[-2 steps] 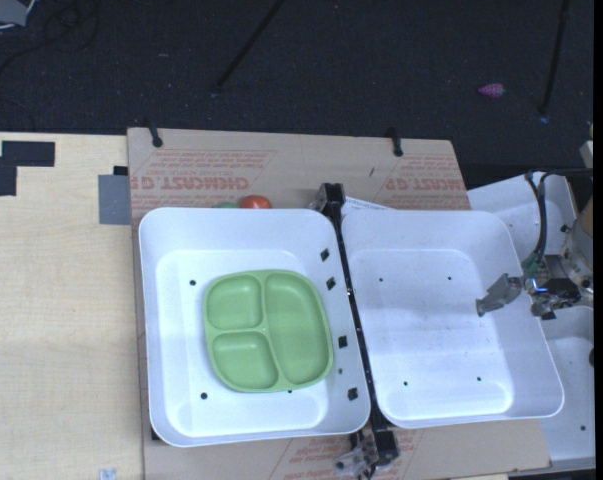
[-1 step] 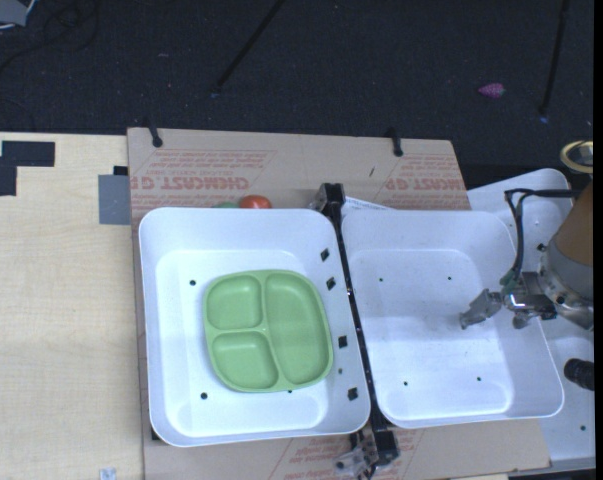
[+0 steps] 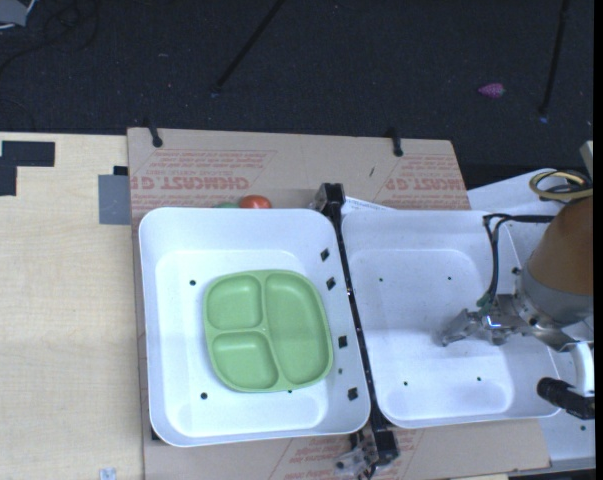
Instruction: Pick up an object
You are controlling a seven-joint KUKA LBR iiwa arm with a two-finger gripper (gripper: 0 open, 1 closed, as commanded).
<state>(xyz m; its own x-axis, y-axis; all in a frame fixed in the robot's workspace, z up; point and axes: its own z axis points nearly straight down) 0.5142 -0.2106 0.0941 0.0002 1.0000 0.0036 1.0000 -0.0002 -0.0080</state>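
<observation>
A light green plate (image 3: 268, 330) with three compartments lies flat in the left white bin (image 3: 171, 238). My gripper (image 3: 465, 329) hangs low over the right white bin (image 3: 421, 268), near its right side, on the grey arm with the orange band (image 3: 569, 248). I see nothing under the gripper or around it. A small red-orange object (image 3: 254, 203) sits just behind the left bin's back rim, half hidden by it, with a bit of green beside it.
A black divider with clips (image 3: 349, 318) runs between the two bins. Both bins rest on a cardboard sheet (image 3: 281, 173). Light wooden bench top (image 3: 51, 308) extends to the left. Cables (image 3: 496, 258) loop near the arm at the right.
</observation>
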